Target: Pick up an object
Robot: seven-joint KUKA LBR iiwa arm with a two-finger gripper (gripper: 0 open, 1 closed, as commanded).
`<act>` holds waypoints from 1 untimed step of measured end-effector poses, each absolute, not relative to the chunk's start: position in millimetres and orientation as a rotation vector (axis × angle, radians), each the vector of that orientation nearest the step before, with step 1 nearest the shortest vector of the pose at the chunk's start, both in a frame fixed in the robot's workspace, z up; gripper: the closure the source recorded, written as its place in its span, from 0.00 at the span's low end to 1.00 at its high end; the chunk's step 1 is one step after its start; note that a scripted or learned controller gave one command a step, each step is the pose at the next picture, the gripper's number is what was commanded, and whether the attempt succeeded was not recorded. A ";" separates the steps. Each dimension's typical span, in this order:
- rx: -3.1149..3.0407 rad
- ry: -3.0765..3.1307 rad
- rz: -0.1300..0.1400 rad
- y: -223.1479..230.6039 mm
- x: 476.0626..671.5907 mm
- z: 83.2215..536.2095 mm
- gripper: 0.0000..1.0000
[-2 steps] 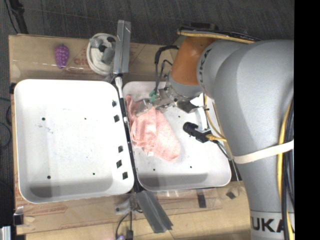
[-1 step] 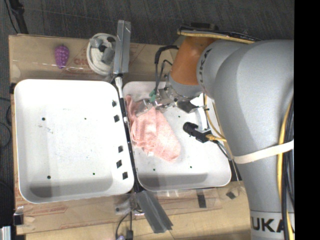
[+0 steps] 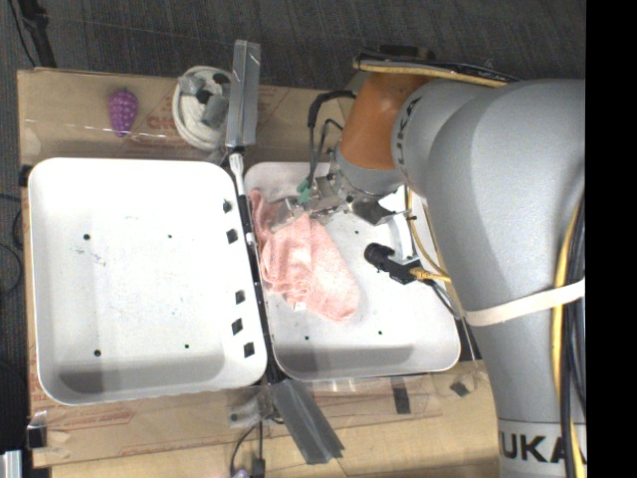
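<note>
A crumpled pink cloth point(image 3: 307, 261) lies in the right bin point(image 3: 398, 352), toward its left wall. My gripper point(image 3: 311, 196) reaches down from the arm at the bin's far end, right at the cloth's upper edge. The wrist hides the fingertips. A small green-grey bit shows by the gripper tip, too small to identify.
The left bin point(image 3: 129, 366) stands beside the right one, split from it by a grey divider with black clips point(image 3: 239, 297). Behind the bins, on the cardboard, sit a purple grape-like toy point(image 3: 122, 111) and a white roll point(image 3: 201, 103). The big grey arm point(image 3: 498, 197) covers the right side.
</note>
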State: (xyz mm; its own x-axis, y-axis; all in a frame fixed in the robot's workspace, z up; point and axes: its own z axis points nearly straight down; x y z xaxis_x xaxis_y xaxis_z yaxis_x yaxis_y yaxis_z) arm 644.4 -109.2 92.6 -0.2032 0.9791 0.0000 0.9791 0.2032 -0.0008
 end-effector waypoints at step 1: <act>-1.983 -2.436 0.001 -109.2 644.4 92.6 0.00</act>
State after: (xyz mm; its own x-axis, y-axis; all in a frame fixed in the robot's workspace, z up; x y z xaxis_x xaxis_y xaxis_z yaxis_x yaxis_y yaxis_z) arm 644.4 -109.2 92.6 -0.2032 0.9791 0.0000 0.9791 0.2032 -0.0008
